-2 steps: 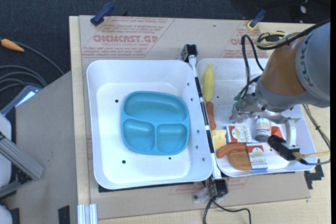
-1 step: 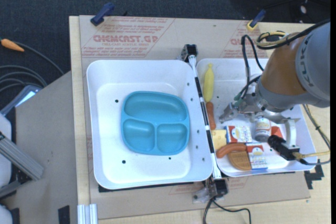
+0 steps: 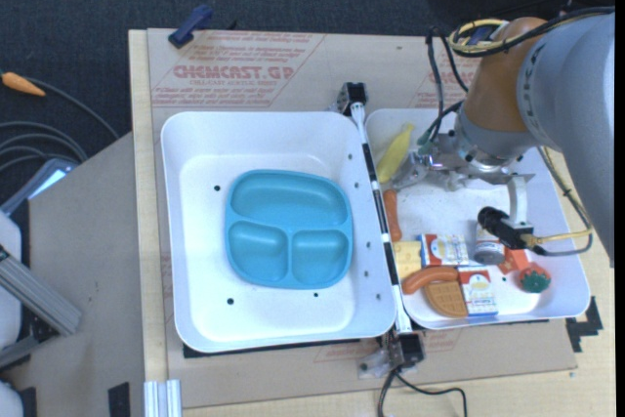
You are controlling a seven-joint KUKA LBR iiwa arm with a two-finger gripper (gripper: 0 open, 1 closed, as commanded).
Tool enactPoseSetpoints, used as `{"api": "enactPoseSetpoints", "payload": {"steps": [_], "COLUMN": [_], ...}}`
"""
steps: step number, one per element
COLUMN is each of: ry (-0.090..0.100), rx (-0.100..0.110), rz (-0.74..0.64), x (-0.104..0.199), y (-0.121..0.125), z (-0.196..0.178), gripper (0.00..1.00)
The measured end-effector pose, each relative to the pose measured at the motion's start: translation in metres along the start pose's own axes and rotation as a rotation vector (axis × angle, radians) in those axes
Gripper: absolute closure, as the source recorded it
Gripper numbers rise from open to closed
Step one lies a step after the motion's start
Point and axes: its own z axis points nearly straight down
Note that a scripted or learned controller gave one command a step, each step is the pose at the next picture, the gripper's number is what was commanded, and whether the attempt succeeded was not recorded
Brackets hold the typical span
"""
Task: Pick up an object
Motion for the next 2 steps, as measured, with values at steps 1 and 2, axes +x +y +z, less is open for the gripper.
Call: {"api": "enactPoseSetpoints", "payload": {"steps": [1,2], "ry": [-0.001,-0.001], "rx": [-0.001,-0.001], "rz": [-0.001,-0.001], "x": [0.0,0.0002], "y": [0.0003,0.0003], "z": [-0.0099,-0.0099], "gripper": [1.0,0.0]}}
